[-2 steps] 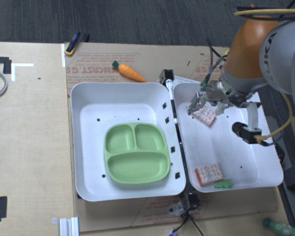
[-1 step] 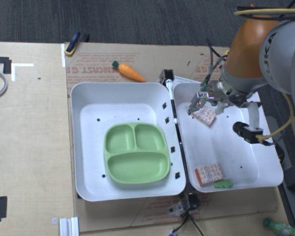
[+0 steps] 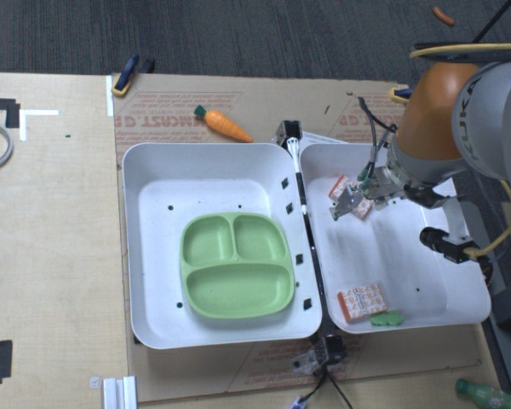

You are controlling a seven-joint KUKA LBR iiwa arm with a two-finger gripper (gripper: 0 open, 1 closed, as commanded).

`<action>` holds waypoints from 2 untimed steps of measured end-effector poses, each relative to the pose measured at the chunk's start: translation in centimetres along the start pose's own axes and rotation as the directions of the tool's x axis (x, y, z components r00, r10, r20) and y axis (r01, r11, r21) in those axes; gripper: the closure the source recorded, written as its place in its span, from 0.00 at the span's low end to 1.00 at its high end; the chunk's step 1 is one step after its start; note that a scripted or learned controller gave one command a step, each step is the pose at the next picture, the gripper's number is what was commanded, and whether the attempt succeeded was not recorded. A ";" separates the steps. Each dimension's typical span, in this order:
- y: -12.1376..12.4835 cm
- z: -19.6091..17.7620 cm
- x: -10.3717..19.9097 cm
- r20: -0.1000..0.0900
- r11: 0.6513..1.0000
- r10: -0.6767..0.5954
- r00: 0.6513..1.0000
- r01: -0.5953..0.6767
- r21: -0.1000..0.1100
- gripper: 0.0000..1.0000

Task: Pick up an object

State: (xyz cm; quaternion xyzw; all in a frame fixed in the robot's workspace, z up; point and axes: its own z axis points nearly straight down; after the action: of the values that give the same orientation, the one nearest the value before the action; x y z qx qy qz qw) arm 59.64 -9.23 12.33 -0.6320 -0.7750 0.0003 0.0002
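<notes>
My gripper point(image 3: 348, 205) is low over the upper left part of the right bin point(image 3: 460, 301), under the grey arm with its orange band point(image 3: 439, 109). A small red and white packet point(image 3: 339, 187) lies right at the gripper, partly hidden by it; whether it is gripped or just underneath is unclear. A second red and white packet point(image 3: 360, 301) lies flat near the bin's front wall, with a small green object point(image 3: 388, 319) touching its right side.
The left bin point(image 3: 153, 186) holds a green divided plate point(image 3: 237, 265). A toy carrot point(image 3: 224, 123) lies on the cardboard behind the bins. A black cable end point(image 3: 443, 244) hangs over the right bin's right side. A clamp point(image 3: 289, 132) sits between the bins.
</notes>
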 end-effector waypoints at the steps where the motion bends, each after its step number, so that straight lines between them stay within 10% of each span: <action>1: 3.2 2.6 -1.6 0.003 0.995 0.104 0.995 -0.104 -0.008 0.00; 2: 3.2 1.5 -1.6 0.001 0.995 0.103 0.995 -0.103 -0.005 1.00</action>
State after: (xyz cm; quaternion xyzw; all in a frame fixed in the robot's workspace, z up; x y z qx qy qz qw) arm 63.09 -10.20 10.81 -0.6712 -0.7413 -0.0014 -0.0018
